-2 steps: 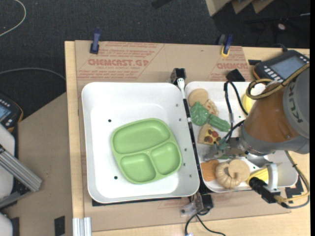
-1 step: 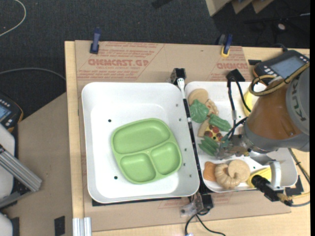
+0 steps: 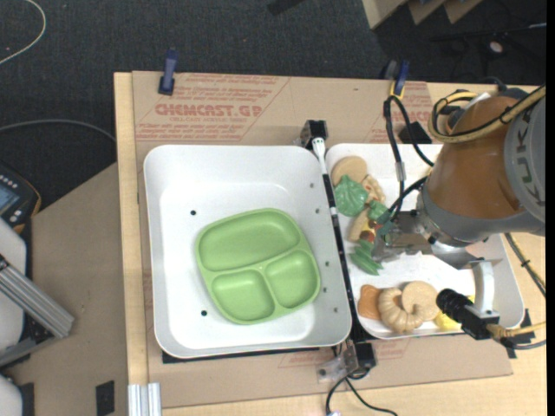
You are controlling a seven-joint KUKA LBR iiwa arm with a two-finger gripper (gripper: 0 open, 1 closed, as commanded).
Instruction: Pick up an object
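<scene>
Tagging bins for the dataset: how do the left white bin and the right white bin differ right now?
The left white bin bears one thing, a green three-compartment plastic plate; the right white bin bears a clutter of small things, among them a green leafy toy and a tan ring-shaped toy. The grey-and-orange arm hangs over the right bin, with its claw low among the toys; the left bin lies uncovered. Both are shallow, white and rounded at the corners.

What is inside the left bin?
A green divided plate lies in the left bin, its three compartments bare. Whatever is beneath the plate is covered.
</scene>
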